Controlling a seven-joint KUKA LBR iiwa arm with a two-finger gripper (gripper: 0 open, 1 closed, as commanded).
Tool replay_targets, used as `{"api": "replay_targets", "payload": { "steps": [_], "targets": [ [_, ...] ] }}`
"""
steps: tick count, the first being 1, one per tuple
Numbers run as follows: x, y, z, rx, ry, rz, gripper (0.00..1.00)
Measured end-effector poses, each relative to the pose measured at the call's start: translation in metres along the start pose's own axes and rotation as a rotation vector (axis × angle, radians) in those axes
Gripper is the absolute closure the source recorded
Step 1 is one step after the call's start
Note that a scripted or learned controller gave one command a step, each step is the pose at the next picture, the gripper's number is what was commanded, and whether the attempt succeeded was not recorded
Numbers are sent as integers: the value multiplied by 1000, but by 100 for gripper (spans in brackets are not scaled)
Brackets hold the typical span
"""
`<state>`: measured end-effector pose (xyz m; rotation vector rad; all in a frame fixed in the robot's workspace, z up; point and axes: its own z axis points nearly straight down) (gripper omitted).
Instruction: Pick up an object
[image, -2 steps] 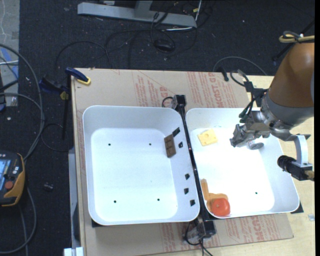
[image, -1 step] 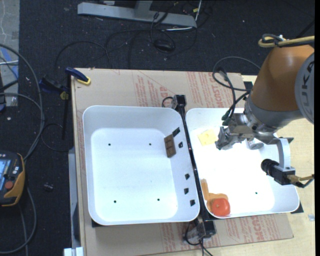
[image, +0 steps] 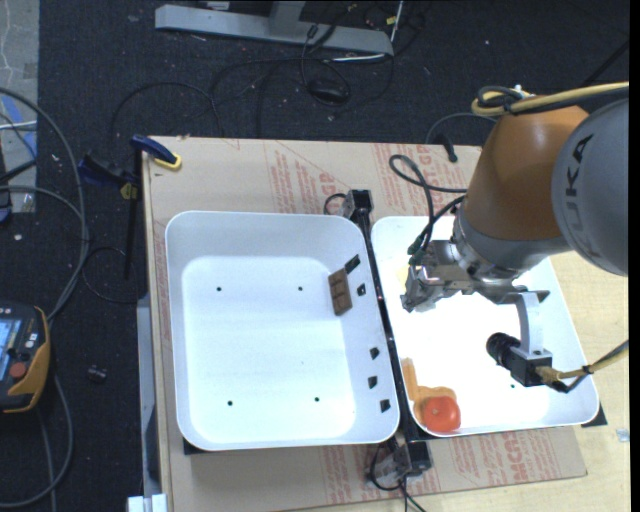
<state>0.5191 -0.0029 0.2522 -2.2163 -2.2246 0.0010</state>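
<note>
Red ball (image: 438, 412) sits at right bin's (image: 570, 330) near edge; my gripper (image: 418, 298) hovers above that bin, grip state unclear.

We have 1 fixed camera set above the tabletop (image: 260, 165), looking down at a slant, far enough to take in both white bins (image: 200, 240) and the dark floor (image: 80, 90) beyond.
</note>
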Motion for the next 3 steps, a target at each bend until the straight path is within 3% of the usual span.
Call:
{"api": "replay_targets", "payload": {
  "steps": [2, 3],
  "targets": [
    [101, -21, 15, 1, 0, 0, 100],
    [99, -20, 15, -1, -1, 3, 0]
  ]
}}
